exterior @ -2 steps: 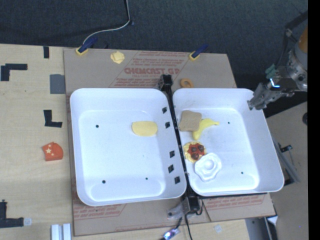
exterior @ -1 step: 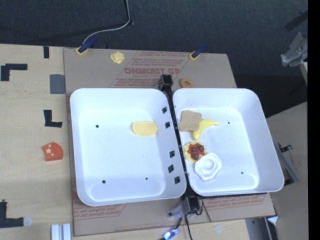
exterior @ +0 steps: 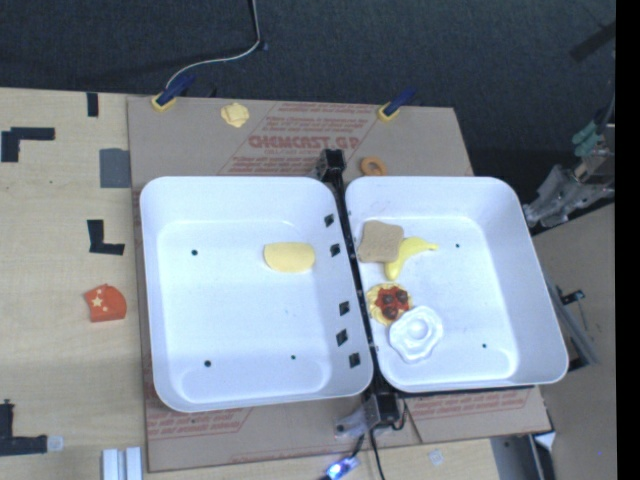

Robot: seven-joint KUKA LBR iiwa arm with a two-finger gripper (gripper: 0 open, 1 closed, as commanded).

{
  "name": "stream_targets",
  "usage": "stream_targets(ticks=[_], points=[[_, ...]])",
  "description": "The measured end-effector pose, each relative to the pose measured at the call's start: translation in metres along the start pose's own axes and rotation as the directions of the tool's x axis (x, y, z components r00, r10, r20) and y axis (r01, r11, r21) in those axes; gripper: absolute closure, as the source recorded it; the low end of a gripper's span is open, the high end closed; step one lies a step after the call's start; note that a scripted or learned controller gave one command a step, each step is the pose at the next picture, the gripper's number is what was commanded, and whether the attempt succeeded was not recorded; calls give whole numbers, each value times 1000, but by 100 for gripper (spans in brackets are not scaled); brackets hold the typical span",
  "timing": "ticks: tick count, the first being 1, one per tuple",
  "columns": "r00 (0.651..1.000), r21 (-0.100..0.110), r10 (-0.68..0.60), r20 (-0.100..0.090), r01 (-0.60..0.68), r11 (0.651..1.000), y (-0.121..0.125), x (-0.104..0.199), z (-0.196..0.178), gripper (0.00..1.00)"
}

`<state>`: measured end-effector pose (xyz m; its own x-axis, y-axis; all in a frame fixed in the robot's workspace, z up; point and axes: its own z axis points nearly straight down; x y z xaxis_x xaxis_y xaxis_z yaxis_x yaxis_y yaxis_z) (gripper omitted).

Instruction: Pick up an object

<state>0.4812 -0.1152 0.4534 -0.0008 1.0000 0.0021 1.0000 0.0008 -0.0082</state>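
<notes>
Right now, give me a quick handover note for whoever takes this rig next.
Arm: parked off the right edge of the bench; whether its fingers are open or shut can't be made out. It holds nothing that can be seen.
Left bin: one yellow piece, near the divider.
Right bin: tan slice, banana, small pizza and fried egg, all bunched against the divider.
Outside the bins: red piece on the bench at left, a yellow lump and a small ring on the cardboard behind.
Done: nothing picked yet.
Left: the whole pick.
</notes>
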Motion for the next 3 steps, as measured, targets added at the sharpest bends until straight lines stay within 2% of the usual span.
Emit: stream_targets(ticks=[1,2,3], points=[[1000,-17,-1,5,1,1000,13,-9,-85,100],[1000,8,3,0,-3,1000,32,-65,88,100],[1000,-22,-1,7,1,1000,29,-57,-51,100]])
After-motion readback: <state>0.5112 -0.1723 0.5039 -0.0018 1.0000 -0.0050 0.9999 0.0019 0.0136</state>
